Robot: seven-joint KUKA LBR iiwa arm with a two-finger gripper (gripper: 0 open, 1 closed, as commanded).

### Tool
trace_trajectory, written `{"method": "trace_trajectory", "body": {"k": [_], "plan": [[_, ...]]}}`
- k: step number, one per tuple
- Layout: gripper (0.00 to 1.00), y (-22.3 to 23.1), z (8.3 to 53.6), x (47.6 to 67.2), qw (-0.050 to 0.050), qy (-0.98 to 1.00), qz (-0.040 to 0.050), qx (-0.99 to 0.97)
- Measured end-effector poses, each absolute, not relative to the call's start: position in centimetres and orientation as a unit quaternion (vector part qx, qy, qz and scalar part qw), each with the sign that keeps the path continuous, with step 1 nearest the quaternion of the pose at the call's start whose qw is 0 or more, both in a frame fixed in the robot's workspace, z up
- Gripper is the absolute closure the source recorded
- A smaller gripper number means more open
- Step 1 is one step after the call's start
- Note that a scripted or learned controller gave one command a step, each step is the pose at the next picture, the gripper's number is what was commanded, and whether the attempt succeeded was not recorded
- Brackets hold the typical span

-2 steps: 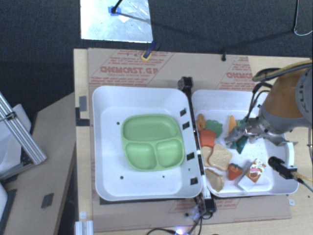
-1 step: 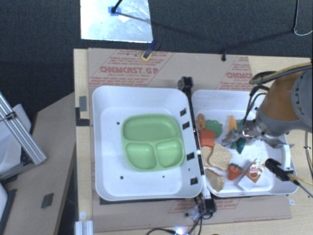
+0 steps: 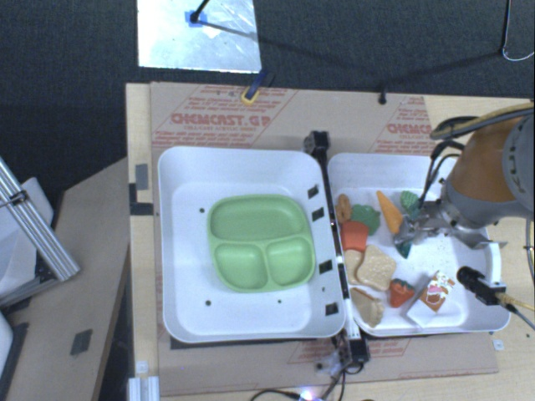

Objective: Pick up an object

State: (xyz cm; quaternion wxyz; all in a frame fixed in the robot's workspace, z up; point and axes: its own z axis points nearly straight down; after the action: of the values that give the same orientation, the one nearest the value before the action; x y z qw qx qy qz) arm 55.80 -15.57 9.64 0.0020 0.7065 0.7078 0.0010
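Arm came in from 3 o'clock, orange band over the right bin's (image 3: 393,164) 3 o'clock rim. Gripper (image 3: 405,241) sat low near the middle of that bin, tip pointing toward 8 o'clock. Whether anything was pinched there: can't tell, too dark and small.

No object was set by the task; the toy food was all in the right bin. Nearest candidates to the gripper:
- Carrot (image 3: 389,210), just beside it at 11 o'clock, long axis running 11-to-5, so nearly pointing at the tip.
- Dark green piece (image 3: 409,200), at 12, close to or under the wrist.
- Bread slice (image 3: 377,268), at 7 o'clock, lying flat, near.
- Strawberry (image 3: 402,291), at 6, near.
- White carton (image 3: 433,296), at 5 o'clock, beside the strawberry.

Farther off at 9 o'clock: a green block (image 3: 364,216) over a red-orange one (image 3: 354,236), both tight to the divider wall.

My read: carrot or bread was the practical pick. The carrot would want the grasp set across its long axis.

Room: a bare white floor patch lay at the gripper's 3 to 4 o'clock, the best approach lane. Clutter was dense along the bin's 9 o'clock side and 6 o'clock rim. The left bin (image 3: 242,161) held a green divided tray (image 3: 259,242), well apart.
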Motion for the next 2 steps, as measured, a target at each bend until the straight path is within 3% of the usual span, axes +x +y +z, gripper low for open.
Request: {"method": "trace_trajectory", "body": {"k": [2], "plan": [[1.00,-15.1,20.2,55.5,0.003,0.709,0.0016,0.706]]}}
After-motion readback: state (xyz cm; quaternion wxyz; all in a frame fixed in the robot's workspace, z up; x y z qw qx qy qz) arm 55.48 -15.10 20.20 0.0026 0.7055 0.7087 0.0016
